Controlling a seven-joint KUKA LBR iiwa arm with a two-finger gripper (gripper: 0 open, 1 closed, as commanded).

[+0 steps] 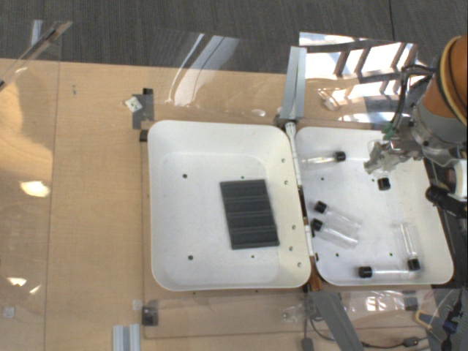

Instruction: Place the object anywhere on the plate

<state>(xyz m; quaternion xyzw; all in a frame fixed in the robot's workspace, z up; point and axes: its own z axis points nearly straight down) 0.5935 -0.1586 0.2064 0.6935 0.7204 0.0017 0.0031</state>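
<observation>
A dark grey ribbed plate [249, 213] lies flat in the middle of the left bin [168, 269]. Several clear vials with black caps lie scattered in the right bin [439, 269]: one near the back left [325, 157], one by the left wall [338, 232], one at the front right [408, 243]. My gripper [379, 159] hangs over the back right part of the right bin. A small black cap [383, 183] shows just below it; whether it is held or lying in the bin is unclear.
The arm's orange band [447, 79] and grey wrist [439, 134] come in from the right edge. Another vial [384, 273] lies along the right bin's front wall. A metal bracket [294, 82] stands behind the join between the bins.
</observation>
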